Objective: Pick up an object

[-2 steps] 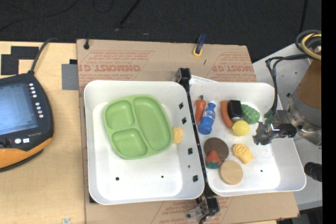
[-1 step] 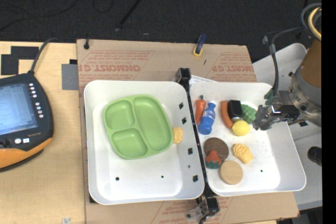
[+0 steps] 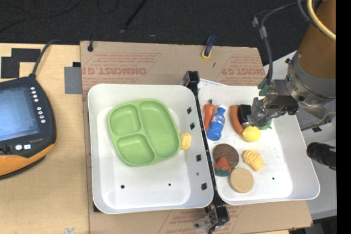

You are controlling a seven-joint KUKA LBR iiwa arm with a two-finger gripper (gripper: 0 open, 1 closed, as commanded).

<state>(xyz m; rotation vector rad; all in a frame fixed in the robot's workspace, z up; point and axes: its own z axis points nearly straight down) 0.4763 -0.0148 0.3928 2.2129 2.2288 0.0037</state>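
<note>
My gripper [image 3: 256, 115] hangs low over the upper middle of the right bin [image 3: 296, 172]. It is just above a yellow lemon-like ball [image 3: 251, 133] and right beside an orange-red piece [image 3: 236, 118]. To their left lie a blue bottle [image 3: 216, 123] and an orange carrot [image 3: 209, 113]. Toward the front are a brown disc [image 3: 226, 154] with a small red and green piece [image 3: 221, 165] at its edge, a ridged yellow piece [image 3: 253, 159] and a tan round disc [image 3: 241, 180].
The left bin [image 3: 109, 183] holds a green divided plate [image 3: 144, 131] and a small yellow piece [image 3: 186, 141] by its right wall. A tablet controller [image 3: 22, 120] lies on the bench at far left. A black divider [image 3: 200, 140] runs between the bins.
</note>
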